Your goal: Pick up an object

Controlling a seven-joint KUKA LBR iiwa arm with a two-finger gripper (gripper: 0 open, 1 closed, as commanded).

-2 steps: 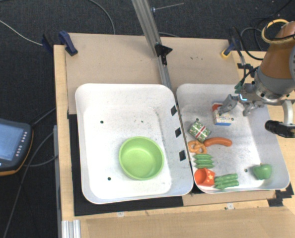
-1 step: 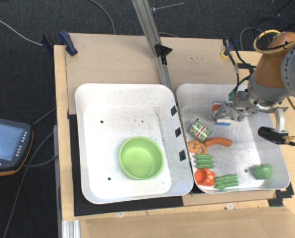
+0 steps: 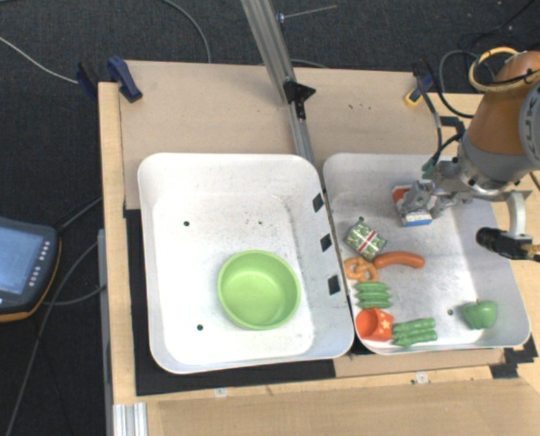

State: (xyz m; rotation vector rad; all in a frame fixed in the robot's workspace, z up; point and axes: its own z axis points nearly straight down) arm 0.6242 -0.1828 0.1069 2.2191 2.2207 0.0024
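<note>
The grey arm with its orange band (image 3: 511, 107) reaches in from the right and hangs its two-finger gripper (image 3: 418, 209) low over the far part of the right-hand shallow white plastic bin (image 3: 515, 309), seemingly lined up for a grasp at that spot. A small red patch shows just beside the tool's far edge, but it is too blurred to name, and whether the tool is spread wide, drawn narrow or closed around anything cannot be told from this slanted view. The candidates for picking lie clustered toward the bin's near left corner, probably where the sloping walls let them settle: a small crinkled packet striped green, red and white (image 3: 365, 239), a smooth curved orange piece like a toy carrot (image 3: 399, 261), a ridged green pod-shaped piece (image 3: 373, 292), a glossy red-orange pepper-like piece (image 3: 373, 323) and a second bumpy green pod (image 3: 415, 331). A rounded green lump (image 3: 479, 313) sits apart near the right wall. In the left-hand white bin (image 3: 161, 189) rests a smooth, matte lime-green round bowl (image 3: 258, 288), upright and well apart from the arm.
</note>
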